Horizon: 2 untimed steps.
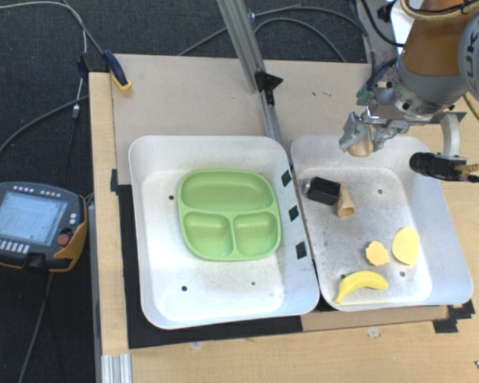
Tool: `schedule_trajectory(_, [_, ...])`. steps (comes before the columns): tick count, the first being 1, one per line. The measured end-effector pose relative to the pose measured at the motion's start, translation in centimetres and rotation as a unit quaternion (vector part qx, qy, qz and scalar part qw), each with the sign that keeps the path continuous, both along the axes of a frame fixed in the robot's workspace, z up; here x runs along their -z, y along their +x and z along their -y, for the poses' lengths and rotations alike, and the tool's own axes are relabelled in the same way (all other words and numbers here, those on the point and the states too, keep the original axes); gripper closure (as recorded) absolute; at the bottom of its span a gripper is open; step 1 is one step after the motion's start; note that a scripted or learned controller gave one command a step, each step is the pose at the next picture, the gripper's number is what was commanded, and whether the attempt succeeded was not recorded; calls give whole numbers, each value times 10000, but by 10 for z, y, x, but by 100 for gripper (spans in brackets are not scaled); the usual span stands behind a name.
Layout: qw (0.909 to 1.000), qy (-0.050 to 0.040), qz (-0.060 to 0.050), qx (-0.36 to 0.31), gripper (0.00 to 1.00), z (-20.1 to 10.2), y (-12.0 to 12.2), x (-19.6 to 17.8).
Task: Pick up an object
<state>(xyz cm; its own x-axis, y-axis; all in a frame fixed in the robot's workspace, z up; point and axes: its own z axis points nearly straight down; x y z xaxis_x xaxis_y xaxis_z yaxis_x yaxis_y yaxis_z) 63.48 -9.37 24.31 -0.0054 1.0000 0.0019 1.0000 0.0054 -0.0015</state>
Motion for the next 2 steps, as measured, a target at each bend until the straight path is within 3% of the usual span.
schedule_trajectory(1, [10000,-2,15,-4,100,-58,4,-6])
schedule_trajectory(2, [10000,-2,-9,2,100,-109,5,12])
